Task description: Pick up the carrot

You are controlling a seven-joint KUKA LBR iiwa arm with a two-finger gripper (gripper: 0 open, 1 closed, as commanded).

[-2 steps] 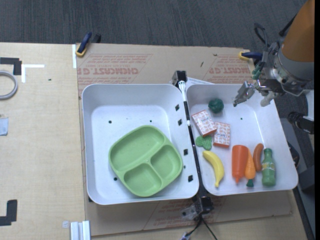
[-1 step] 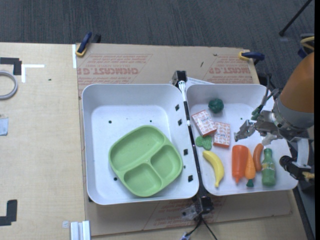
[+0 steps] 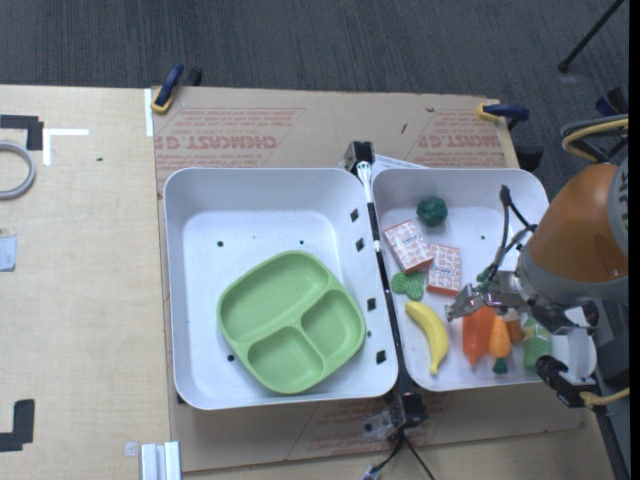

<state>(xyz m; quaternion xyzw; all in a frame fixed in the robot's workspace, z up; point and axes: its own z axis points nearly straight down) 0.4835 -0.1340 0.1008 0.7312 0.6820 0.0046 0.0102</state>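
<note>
At the lower right of the frame the two-finger gripper (image 3: 478, 308) sits over the orange plastic carrot (image 3: 479, 336) in the right-hand white bin (image 3: 462, 180), apparently mid-grasp; I cannot tell its state, so next comes a firm close and lift.

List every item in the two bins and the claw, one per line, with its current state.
Green three-compartment plastic tray: lying flat in the left white bin, nothing in it.
Yellow toy banana: lying in the right white bin.
Orange toy carrot: lying in the right bin, directly under the claw.
Two red-and-white small boxes: lying flat, side by side.
Dark green round toy: resting alone near the far wall.
</note>
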